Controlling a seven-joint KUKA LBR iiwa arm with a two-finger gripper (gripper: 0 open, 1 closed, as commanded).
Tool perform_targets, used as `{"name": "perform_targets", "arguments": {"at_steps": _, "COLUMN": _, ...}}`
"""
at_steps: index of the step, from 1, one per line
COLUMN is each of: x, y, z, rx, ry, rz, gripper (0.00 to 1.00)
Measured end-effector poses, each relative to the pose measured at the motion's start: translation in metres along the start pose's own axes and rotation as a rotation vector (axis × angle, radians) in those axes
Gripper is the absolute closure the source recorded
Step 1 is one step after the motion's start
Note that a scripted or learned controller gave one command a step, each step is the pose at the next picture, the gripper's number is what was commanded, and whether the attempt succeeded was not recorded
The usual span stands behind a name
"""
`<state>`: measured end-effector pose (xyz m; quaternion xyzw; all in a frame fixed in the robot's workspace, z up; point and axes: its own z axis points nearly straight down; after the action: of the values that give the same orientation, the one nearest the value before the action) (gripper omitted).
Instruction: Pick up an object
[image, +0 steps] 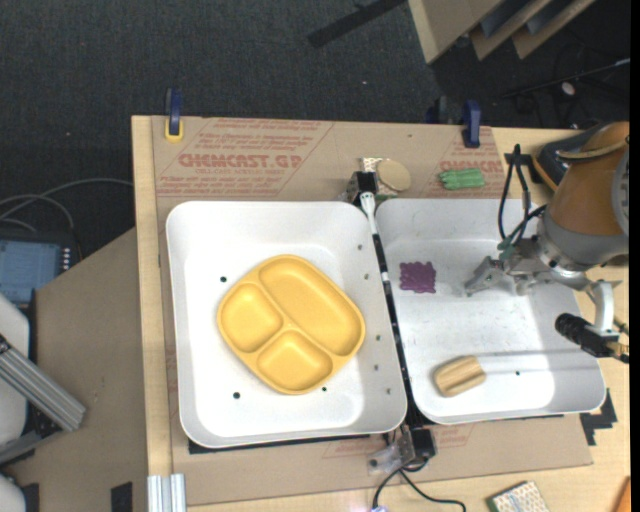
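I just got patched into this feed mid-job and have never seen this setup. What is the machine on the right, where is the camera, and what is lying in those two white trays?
The one camera sits above the bench and looks down at a slant. The grey and orange machine is a robot arm reaching in from the right; its gripper hangs over the right bin. I see nothing held in it. In that bin lie a small purple square piece and a tan block near the front. The left bin holds a yellow divided plate with three compartments. A small green object rests on the board behind the bins.
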<state>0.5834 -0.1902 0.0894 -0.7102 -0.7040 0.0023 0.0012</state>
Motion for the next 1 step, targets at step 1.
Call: {"name": "perform_targets", "arguments": {"at_steps": 1, "x": 0.0226, "y": 0.0870, "z": 0.0033, "rx": -0.014, "ry": 0.000, "rz": -0.014, "gripper": 0.00}}
